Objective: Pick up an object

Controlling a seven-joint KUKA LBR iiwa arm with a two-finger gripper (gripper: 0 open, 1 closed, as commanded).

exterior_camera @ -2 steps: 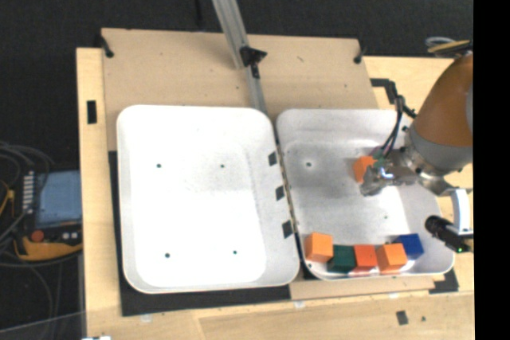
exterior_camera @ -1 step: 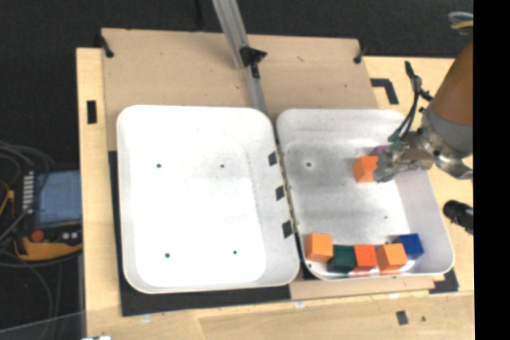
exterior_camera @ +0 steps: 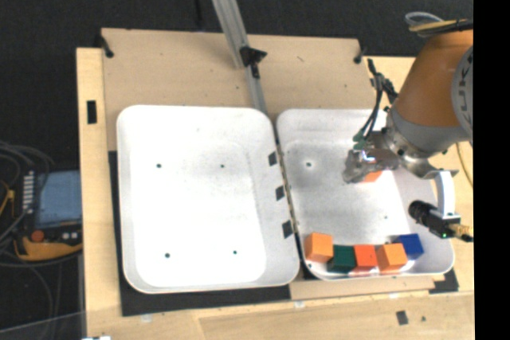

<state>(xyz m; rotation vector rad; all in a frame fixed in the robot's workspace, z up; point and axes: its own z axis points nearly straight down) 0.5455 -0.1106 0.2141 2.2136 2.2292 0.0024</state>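
My gripper (exterior_camera: 361, 164) hangs over the middle of the right bin (exterior_camera: 319, 127), on the grey arm with its orange band (exterior_camera: 437, 87). A small orange object (exterior_camera: 372, 176) shows just under and to the right of the gripper, partly hidden by it; whether it is held or lying on the bin floor I cannot tell. Along the bin's front edge sits a row of blocks: an orange block (exterior_camera: 320, 245), a green block (exterior_camera: 343, 258), a red-orange block (exterior_camera: 365, 255), another orange block (exterior_camera: 391, 255) and a blue block (exterior_camera: 410, 244).
The left bin (exterior_camera: 199, 195) lies beside the right one, with black clips (exterior_camera: 281, 191) along the shared rim. A slanted metal rail (exterior_camera: 231, 12) rises behind the bins. A black fitting (exterior_camera: 426, 215) hangs off the arm near the right bin's right wall.
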